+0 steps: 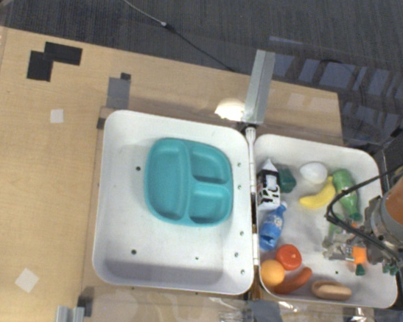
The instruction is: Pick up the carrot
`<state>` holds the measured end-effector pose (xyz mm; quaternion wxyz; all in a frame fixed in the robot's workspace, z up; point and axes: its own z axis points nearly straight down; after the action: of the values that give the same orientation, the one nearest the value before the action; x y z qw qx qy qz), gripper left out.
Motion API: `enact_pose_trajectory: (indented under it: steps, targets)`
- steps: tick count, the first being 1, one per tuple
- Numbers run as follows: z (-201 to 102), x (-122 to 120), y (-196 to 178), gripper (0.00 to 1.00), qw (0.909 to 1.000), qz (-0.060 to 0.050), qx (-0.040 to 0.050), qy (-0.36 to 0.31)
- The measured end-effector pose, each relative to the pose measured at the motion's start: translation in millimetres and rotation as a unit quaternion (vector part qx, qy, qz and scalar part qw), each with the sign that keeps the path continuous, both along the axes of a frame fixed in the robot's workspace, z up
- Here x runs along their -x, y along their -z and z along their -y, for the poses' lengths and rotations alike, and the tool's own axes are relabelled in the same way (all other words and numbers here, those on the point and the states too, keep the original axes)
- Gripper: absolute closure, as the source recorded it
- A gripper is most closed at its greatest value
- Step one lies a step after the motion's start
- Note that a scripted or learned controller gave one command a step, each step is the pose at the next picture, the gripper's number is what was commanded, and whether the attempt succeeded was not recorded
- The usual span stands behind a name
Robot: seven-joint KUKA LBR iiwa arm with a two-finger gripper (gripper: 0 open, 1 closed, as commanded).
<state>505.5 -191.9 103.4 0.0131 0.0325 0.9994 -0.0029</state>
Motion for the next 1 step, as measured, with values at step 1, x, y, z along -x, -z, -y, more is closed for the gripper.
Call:
enact_pose_trajectory:
  steps: [1]
  targets:
    - [-53.9,-46.6,-62.7,1.00,0.9983,-0.006,-0.0021,-0.058]
